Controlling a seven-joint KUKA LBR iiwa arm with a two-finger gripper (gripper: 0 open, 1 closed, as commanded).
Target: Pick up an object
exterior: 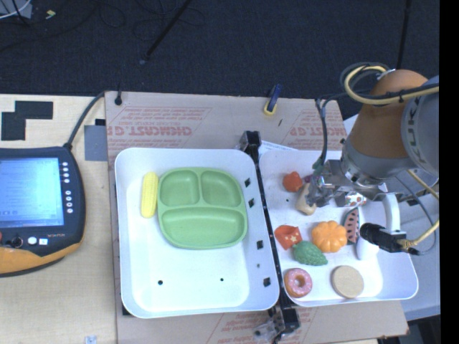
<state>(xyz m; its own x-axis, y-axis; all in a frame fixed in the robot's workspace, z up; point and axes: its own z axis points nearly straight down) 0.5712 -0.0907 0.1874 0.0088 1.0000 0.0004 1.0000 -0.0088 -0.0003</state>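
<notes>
Toy foods lie in the right bin: a red tomato, a beige mushroom, a red pepper, an orange pumpkin, a green leafy piece, a pink donut, a tan cookie and a watermelon slice. The tool hangs low beside the mushroom; whether it grips anything, I cannot tell. The left bin holds a green tray and a yellow corn cob.

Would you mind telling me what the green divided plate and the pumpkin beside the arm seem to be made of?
The green plate looks like moulded plastic with a smooth, slightly matte finish: uniform colour and rounded compartment edges. The orange pumpkin seems to be toy plastic or rubber, judging by its even colour and soft sheen, though the view leaves that open.
</notes>
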